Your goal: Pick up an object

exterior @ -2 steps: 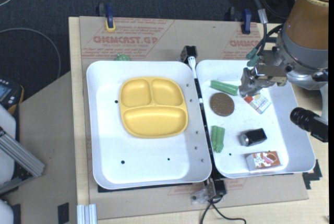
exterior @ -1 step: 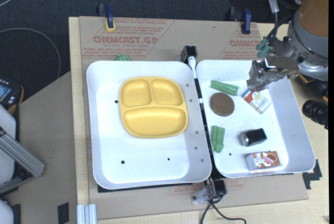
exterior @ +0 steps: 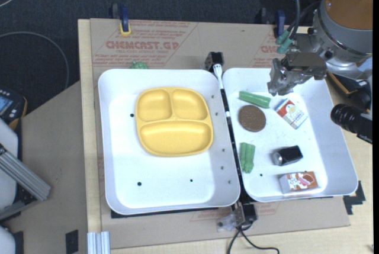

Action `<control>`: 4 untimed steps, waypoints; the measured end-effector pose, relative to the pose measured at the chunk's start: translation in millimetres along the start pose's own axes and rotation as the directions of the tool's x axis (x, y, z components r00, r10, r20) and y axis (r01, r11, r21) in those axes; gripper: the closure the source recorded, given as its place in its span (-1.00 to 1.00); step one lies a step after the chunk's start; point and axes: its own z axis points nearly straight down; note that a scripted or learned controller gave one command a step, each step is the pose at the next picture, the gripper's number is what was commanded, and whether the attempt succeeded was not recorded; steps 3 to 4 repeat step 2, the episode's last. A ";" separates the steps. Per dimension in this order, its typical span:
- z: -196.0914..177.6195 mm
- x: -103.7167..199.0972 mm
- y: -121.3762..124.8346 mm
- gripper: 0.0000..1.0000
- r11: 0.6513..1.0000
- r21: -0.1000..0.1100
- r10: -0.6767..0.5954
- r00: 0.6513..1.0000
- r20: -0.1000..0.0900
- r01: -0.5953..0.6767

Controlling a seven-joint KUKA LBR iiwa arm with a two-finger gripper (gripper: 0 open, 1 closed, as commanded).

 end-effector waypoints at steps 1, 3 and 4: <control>-9.6 30.5 10.0 1.00 1.000 0.002 0.001 1.000 0.000 -0.001; 58.8 45.2 -1.6 1.00 1.000 0.014 0.003 1.000 0.002 -0.003; 58.8 45.2 -1.6 1.00 1.000 0.014 0.003 1.000 0.002 -0.003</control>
